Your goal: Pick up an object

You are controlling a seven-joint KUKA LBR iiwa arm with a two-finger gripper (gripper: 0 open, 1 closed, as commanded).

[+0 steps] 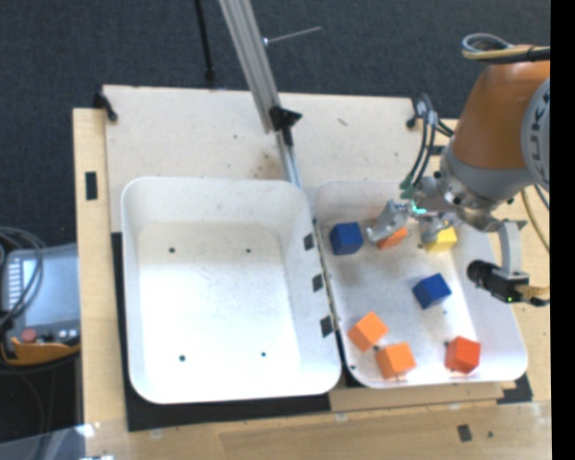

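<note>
From above, the arm reaches over the right bin; its tool hangs low at the far part of this bin, and a small orange piece sits between its fingers, so it looks clenched on it; a blue cube lies just left of the tool, a yellow block just right; nearer in the same bin lie another blue cube and three orange blocks.

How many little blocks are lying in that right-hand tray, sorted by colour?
Blue: 2, one near the tray's left wall, one mid-tray.
Orange: 4, three along the near edge, one by the arm's tip.
Yellow: 1.
Total: 7
</note>
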